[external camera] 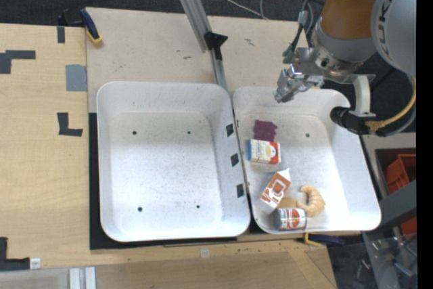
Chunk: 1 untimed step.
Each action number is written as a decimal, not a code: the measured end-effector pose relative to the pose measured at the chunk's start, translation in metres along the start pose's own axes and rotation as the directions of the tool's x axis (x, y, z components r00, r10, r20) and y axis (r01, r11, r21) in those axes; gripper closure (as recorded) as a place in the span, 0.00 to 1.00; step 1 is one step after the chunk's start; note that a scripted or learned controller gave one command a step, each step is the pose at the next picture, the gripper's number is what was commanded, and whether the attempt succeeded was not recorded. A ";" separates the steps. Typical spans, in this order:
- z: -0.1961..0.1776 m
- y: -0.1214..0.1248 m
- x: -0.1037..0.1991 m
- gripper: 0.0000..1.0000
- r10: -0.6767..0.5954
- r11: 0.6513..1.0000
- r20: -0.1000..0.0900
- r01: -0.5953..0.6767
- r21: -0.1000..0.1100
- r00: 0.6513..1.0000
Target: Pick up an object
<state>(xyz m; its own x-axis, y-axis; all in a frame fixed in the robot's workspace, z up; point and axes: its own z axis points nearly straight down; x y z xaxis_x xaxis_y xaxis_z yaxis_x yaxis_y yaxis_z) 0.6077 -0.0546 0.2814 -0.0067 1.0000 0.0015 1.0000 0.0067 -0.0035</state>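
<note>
My gripper (284, 93) hangs over the far edge of the right bin (352, 166), above and a little right of a purple block (265, 130). Just in front of that block lies a small white and orange carton (264, 151). Further forward sit an orange and white box (275, 189), a croissant (312, 199) and a red can (291, 218), close together near the bin's front. The gripper's tip looks narrow, with nothing seen in it.
The left bin (166, 159) lies beside the right one, their rims meeting in the middle. A metal post (193, 3) slants up from behind the bins. Cables (274, 0) trail on the dark floor beyond the bench.
</note>
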 end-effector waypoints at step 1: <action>0.005 -0.002 0.050 1.00 0.000 1.000 0.000 0.000 0.000 1.000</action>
<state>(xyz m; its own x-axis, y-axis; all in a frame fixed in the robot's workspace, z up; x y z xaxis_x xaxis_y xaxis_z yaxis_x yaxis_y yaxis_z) 0.6053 -0.0044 0.2769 -0.0063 1.0000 0.0010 1.0000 0.0063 -0.0038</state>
